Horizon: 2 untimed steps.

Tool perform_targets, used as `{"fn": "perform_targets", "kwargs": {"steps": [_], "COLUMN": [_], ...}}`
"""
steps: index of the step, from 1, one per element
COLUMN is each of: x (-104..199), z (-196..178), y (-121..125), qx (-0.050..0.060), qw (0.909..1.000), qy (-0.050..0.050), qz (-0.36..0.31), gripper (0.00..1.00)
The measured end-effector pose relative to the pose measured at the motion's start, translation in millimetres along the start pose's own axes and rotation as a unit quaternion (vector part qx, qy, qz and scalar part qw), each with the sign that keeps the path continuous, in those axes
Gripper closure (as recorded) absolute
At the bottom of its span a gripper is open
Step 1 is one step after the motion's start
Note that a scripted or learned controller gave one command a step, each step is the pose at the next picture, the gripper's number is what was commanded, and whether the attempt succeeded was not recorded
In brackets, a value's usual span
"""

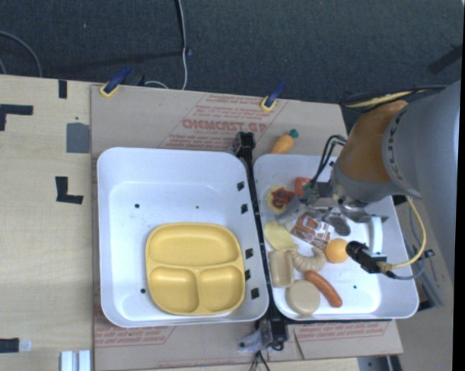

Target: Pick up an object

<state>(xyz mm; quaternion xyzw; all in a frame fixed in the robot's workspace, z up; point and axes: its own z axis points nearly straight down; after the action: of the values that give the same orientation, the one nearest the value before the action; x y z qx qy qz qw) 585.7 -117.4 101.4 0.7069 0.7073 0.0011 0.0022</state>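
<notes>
The grey arm with the orange band (375,144) reaches in from the right and hangs over the right shallow white bin (388,297), its wrist low above the toy food. The pincer (323,214) sits down among the items near the middle of that bin, directly over a brown-and-white printed packet (311,231); whether it is apart, together or clamped on anything cannot be told, since the wrist housing covers it.

The right bin holds the clutter. A small red-and-yellow round piece (281,198) lies near the bin's left wall, with a red bit (302,183) just beyond it. A pale yellow lemon-like piece (278,236) lies beside the packet, and an orange ball (337,251) is just right of the packet. Nearer the front lie a tan bread-like block (281,268), a cream round disc (303,297) and a reddish-orange sausage (323,288), close together.

An orange carrot-shaped toy with a green tip (283,143) lies outside the bins on the cardboard sheet (212,127) that covers the worktop (33,212).

The left shallow white bin (126,185) holds a yellow plastic divided plate (194,265), lying flat towards the front.
</notes>
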Motion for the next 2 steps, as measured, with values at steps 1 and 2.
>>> {"fn": "perform_targets", "kwargs": {"steps": [1, 2], "x": [14.8, 20.5], "z": [20.1, 20.4], "y": [49.8, 51.9], "qx": [0.010, 0.012], "qw": [0.9999, 0.9999], "qy": [0.002, 0.001], "qz": [0.000, 0.002], "gripper": [0.00, 0.00]}}
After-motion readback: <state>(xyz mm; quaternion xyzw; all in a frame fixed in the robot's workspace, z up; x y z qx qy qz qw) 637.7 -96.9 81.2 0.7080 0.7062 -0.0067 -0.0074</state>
